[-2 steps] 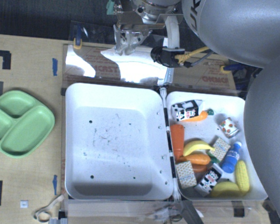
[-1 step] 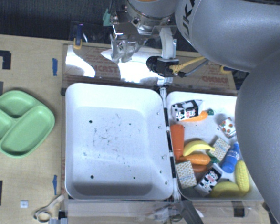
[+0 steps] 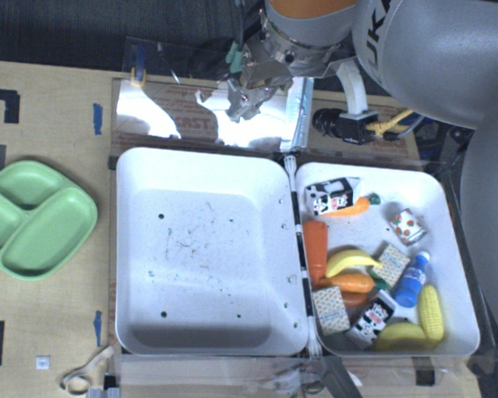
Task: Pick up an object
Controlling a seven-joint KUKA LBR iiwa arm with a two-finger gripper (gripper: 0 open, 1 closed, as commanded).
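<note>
My gripper (image 3: 245, 103) hangs high over the bench behind the back rim of the left bin (image 3: 149, 166), with nothing seen in it. The right bin (image 3: 452, 217) holds several toy foods: a cow-patterned carton (image 3: 330, 194), a carrot (image 3: 356, 207), a red-orange cylinder (image 3: 315, 245), a banana (image 3: 352, 262), a blue bottle (image 3: 411, 280), a corn cob (image 3: 431, 309), a checkered cracker pack (image 3: 331, 308) and a small white and red cube (image 3: 406, 224). All of them lie well in front of and to the right of the gripper.
A green divided plate (image 3: 31, 217) rests on the wooden bench left of the bins. Shiny foil-like sheets (image 3: 153, 115) lie behind the left bin, under the gripper. The grey arm (image 3: 447, 46) crosses the upper right.
</note>
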